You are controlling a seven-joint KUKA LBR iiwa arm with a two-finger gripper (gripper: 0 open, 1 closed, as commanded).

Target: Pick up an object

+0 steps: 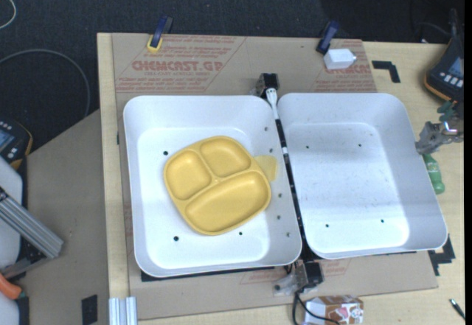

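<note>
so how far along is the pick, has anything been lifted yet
Nothing looks done yet: the yellow three-compartment plastic plate lies flat in the left white bin, untouched. Nothing is in hand; a metal part at the view's right edge may be the arm, too little to tell. Reaching, grasping and lifting all remain.

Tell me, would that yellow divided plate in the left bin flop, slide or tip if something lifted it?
The yellow divided plate looks moulded and rigid, so it probably won't flop. It lies flat and wide in the left bin, so tipping or rolling seems unlikely. Its smooth, glossy surface may slip when pinched at the rim.
</note>
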